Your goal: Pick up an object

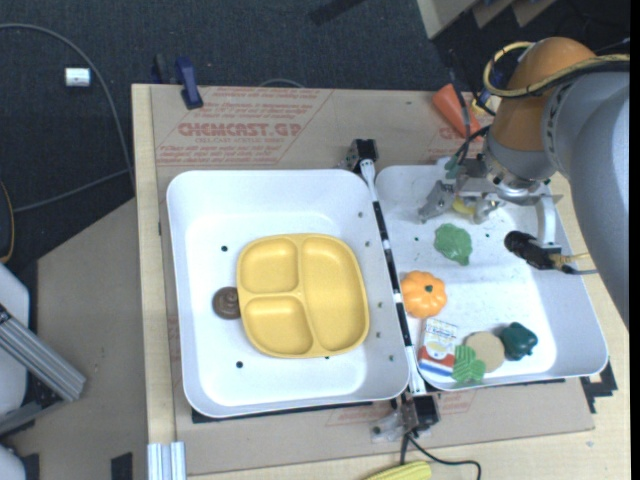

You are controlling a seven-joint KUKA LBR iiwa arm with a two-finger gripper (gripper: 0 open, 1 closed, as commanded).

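Looking down from the camera view, the bench (260, 118) carried two white bins side by side. The left bin (200, 208) held a yellow divided plate (300, 295) with a small brown round thing (226, 302) touching its left edge. The right bin (580, 318) held the loose objects: a green leafy piece (453, 243) near its middle, an orange pumpkin (423, 294) just beside the wall between the bins, and at the near end a small printed packet (437, 346), a beige disc (484, 348), a light green piece (467, 366) and a dark green one (518, 340), all close together.

The arm reached in from the right, and the gripper (462, 196) was low over the far part of the right bin, just above the green leafy piece. Something yellowish showed at it, but I could not tell what it was, nor if the gripper was wide or narrow. No object was clearly between its parts.

I judged the step to be the approach, before any grasp. The next move probably called for coming down centred over one object, the green leafy piece being nearest, and closing on it without pushing it away.
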